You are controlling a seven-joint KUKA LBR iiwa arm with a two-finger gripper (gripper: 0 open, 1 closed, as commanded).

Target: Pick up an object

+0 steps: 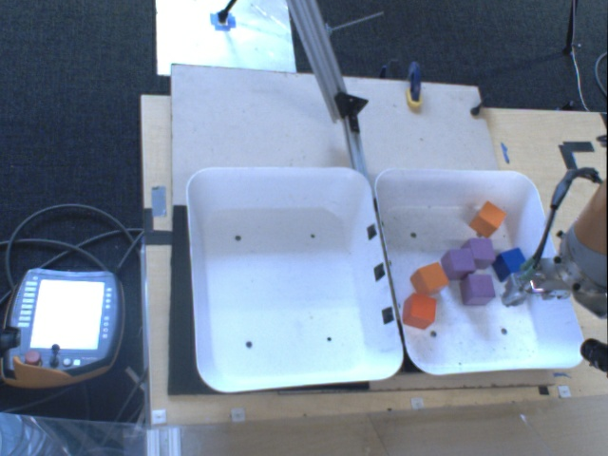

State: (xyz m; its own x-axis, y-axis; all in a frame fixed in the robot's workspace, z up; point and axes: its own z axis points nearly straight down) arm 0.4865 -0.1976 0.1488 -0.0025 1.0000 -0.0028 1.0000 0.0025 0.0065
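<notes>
The pincer [521,291] stood low at the right side of the right bin [446,186], entering from the right edge of the view. Its tips were small and partly blurred, so whether they stood wide or narrow could not be told, and no block was seen between them. The nearest candidates lay just to its left: the blue block [511,260], slightly up and left of the pincer and close beside it, and a purple block [478,289], directly left at about the same height. Contact with either could not be confirmed. Two further purple blocks [467,257] sat up and left, packed against each other. Beyond the cluster, well to the left, lay two orange blocks [425,294]; a third orange block [488,218] lay farther up and apart. As a judgement, the coming move turned on a short leftward shift toward the blue or the near purple block. The tight packing there would likely risk a neighbour being pushed instead of gripped. The left bin [285,186] lay well away.
</notes>
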